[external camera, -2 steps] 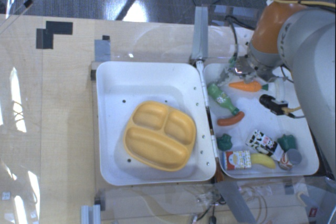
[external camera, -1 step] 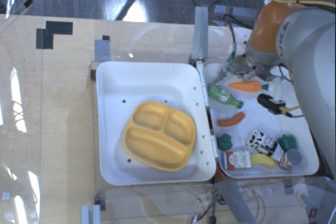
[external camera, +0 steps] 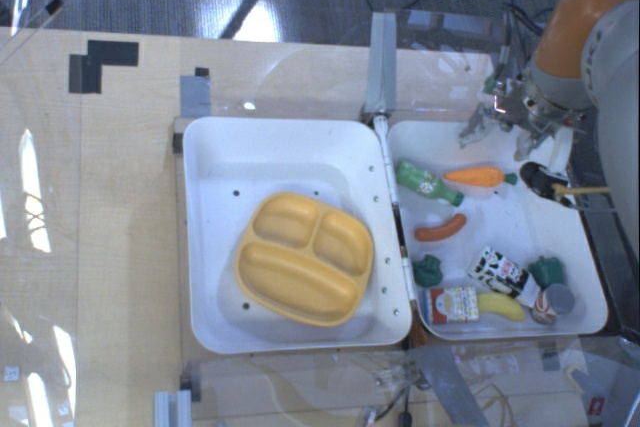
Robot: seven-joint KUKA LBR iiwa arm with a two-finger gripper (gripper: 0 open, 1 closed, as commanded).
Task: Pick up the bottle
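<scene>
The green bottle (external camera: 428, 183) is lying on its side at the far left of the right bin (external camera: 590, 287), just left of a toy carrot (external camera: 474, 177), with a sausage (external camera: 440, 229) nearer. The gripper (external camera: 516, 125) hangs over the bin's far edge, fingers spread wide, gripping nothing. The left bin (external camera: 205, 245) has a yellow divided tray (external camera: 305, 257).

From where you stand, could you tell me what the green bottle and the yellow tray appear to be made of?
The green bottle looks like glossy plastic: translucent green with a small highlight. The yellow tray seems moulded plastic with a satin finish, given its rounded compartments and soft sheen.
</scene>
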